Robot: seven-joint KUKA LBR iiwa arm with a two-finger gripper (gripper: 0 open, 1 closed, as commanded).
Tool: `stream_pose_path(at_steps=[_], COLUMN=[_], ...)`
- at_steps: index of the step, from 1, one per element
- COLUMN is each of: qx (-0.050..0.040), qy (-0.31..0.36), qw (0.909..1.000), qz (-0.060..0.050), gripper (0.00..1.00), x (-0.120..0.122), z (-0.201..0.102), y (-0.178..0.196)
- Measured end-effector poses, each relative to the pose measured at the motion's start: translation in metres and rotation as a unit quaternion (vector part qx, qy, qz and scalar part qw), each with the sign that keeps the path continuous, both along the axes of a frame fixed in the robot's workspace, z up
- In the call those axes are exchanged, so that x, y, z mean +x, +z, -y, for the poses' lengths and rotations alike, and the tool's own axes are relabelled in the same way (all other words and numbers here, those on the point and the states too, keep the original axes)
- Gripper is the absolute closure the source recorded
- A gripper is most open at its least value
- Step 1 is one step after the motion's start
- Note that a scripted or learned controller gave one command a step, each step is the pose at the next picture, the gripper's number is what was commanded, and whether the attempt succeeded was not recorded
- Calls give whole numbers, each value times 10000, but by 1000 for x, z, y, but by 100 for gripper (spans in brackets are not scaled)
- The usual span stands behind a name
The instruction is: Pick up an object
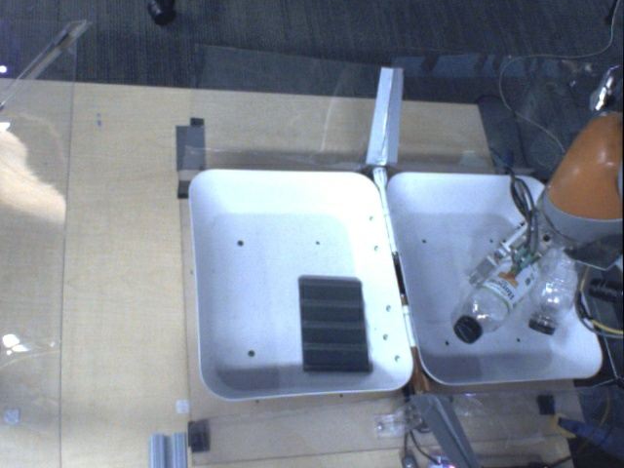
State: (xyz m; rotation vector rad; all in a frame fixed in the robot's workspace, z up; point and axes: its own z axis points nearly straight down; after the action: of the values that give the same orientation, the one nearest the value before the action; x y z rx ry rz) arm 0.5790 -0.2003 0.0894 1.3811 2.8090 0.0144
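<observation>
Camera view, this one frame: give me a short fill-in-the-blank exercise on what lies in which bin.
1. The black ribbed rectangular block lies in the ____ white bin.
2. The clear plastic bottle with a label has a cap coloured ____.
3. The grey arm with the orange band reaches over the ____ white bin.

Missing words: left; black; right
</observation>
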Motion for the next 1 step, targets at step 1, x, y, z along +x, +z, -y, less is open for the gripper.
stream_pose_path(at_steps=[1], qx=[23], qy=[-9], qw=[10000], qz=[37], gripper=[100], x=[3], z=[-4], y=[12])
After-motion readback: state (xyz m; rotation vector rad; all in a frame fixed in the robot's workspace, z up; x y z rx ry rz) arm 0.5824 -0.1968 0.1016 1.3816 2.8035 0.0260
